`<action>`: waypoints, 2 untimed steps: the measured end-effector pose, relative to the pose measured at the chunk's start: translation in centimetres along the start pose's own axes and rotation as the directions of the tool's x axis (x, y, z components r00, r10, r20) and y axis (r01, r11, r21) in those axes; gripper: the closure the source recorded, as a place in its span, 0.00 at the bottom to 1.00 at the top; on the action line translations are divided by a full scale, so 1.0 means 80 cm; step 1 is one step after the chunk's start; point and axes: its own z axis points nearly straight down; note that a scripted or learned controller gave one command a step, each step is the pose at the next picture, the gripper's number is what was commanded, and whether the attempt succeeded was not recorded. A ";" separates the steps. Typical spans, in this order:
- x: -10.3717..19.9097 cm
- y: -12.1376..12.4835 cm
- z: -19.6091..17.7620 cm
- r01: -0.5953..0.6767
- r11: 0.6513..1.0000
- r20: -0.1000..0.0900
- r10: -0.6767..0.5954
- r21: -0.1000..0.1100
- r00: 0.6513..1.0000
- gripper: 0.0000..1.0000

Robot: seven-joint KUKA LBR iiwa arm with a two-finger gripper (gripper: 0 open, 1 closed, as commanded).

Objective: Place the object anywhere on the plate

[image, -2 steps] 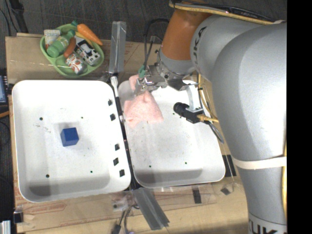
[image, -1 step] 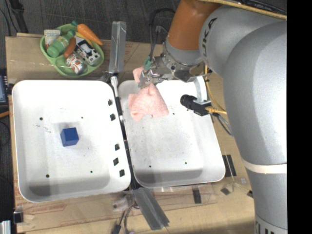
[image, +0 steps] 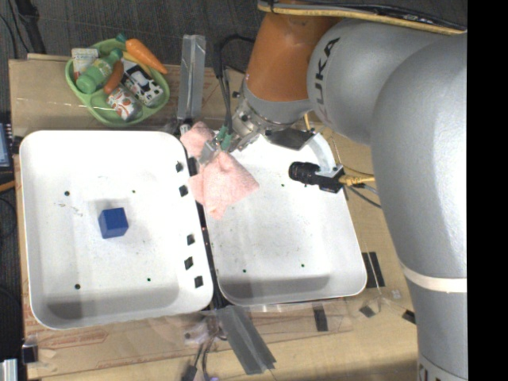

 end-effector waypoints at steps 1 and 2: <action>0.064 0.007 -0.016 0.394 0.919 0.002 -0.394 -0.001 0.919 1.00; 0.127 0.003 -0.014 0.724 0.689 0.002 -0.724 0.000 0.689 1.00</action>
